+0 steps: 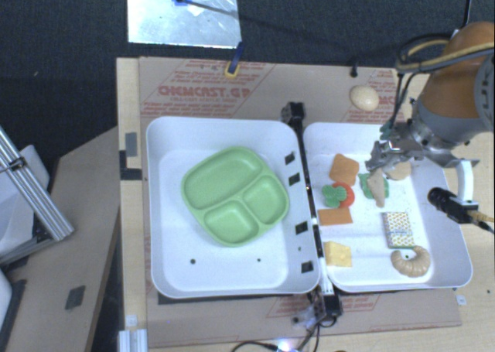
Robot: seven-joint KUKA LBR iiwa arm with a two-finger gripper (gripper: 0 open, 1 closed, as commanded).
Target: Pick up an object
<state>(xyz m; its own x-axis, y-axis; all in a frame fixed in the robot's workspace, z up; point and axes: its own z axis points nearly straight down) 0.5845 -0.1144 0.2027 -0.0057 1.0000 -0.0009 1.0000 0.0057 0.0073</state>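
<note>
My gripper [384, 162] hangs over the upper middle of the right bin [456, 265]. Just below it lies a beige wedge-shaped piece [377, 187], and a pale round piece [399, 173] sits to its right under the wrist. To its left are an orange block [344, 168], a green broccoli piece [335, 195] on a red piece [348, 196], and an orange slab [335, 217]. Lower in the bin are a yellow cheese piece [337, 254], a small patterned box [397, 228] and a tan croissant [411, 261].
The left bin [166, 265] holds a green divided plate [235, 195]. A pale egg-shaped thing [364, 97] rests on the cardboard behind the right bin. A metal sheet [182, 2] lies at the back.
</note>
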